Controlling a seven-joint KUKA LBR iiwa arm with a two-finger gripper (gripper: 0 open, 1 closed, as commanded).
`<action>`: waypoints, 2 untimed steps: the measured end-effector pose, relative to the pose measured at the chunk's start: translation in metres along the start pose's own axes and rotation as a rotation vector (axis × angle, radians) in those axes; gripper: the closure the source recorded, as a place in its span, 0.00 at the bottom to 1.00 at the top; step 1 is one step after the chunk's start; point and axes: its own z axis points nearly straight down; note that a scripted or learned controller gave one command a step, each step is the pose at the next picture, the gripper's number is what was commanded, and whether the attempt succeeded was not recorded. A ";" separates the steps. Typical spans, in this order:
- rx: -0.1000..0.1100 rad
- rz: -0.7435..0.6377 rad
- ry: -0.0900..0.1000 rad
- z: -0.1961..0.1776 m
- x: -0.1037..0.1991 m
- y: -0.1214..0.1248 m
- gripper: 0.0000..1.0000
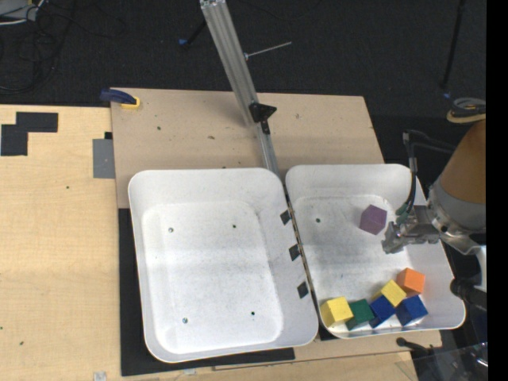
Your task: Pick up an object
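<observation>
In the right bin [341,182] a purple cube [372,219] lies alone near the middle right. My gripper [394,240] hangs just right of and below that cube, close beside it, with nothing visibly between its parts. Along the bin's front right corner sits a cluster of blocks: a yellow one [336,309], a green one [359,313], a blue one [382,311], another yellow one [393,293], an orange one [411,279] and another blue one [412,309].
The left bin [210,260] sits beside the right one, with black clips [294,251] along the shared rim. A slanted aluminium rail [236,66] rises behind the bins. The arm's body [464,181] fills the right edge.
</observation>
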 end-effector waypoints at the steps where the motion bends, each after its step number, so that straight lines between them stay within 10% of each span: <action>1: -0.001 -0.006 0.000 -0.045 -0.001 0.001 1.00; 2: 0.003 -0.011 0.003 -0.051 0.058 0.004 1.00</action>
